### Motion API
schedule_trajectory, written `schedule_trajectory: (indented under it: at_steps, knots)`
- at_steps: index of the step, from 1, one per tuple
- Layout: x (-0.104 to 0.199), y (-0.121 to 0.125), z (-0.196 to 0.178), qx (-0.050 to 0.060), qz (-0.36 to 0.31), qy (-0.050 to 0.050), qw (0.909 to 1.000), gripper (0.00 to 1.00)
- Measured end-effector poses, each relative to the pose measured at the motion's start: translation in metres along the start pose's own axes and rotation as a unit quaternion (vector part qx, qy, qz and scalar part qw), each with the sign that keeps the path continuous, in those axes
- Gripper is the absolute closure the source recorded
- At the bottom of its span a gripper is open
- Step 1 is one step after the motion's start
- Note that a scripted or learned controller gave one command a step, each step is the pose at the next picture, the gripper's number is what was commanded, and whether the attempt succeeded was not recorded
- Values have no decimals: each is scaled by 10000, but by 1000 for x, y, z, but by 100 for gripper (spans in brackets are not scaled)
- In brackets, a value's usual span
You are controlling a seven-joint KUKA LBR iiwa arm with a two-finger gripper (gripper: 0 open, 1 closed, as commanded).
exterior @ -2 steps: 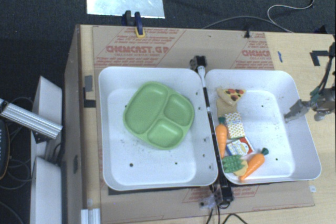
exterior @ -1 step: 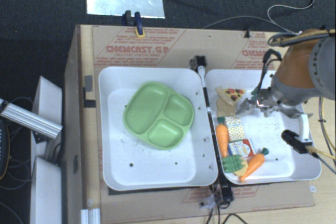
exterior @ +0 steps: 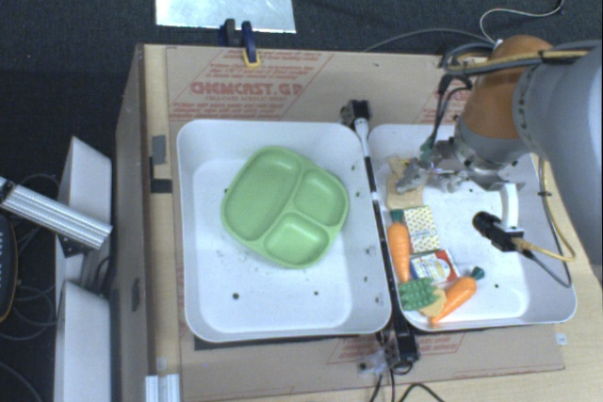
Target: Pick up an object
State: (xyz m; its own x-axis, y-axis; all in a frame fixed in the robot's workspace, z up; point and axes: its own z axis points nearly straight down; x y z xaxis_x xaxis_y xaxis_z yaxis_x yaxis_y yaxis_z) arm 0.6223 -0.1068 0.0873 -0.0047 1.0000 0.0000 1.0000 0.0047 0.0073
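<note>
My gripper [exterior: 409, 174] hangs low over the far left part of the right bin [exterior: 537, 278], just above a flat tan piece [exterior: 405, 198] by the bin's left wall. In front of it lie a yellow dotted packet [exterior: 421, 223], an orange carrot [exterior: 399, 249], a small printed box [exterior: 430, 266], a green leafy item [exterior: 414, 295] and a second carrot [exterior: 458, 296]. Nothing visibly sits in the gripper.
A green divided plate [exterior: 285, 205] lies in the left bin [exterior: 217, 297]. The ridge between the bins [exterior: 375, 202] runs just left of the gripper. A black part with a cable [exterior: 497, 232] hangs from the arm over the right bin.
</note>
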Motion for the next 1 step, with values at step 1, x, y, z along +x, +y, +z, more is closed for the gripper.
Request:
schedule_trajectory:
  at_steps: [1]
  knots:
    - [21, 36, 1, 57, 19, -3, 10000, 0]
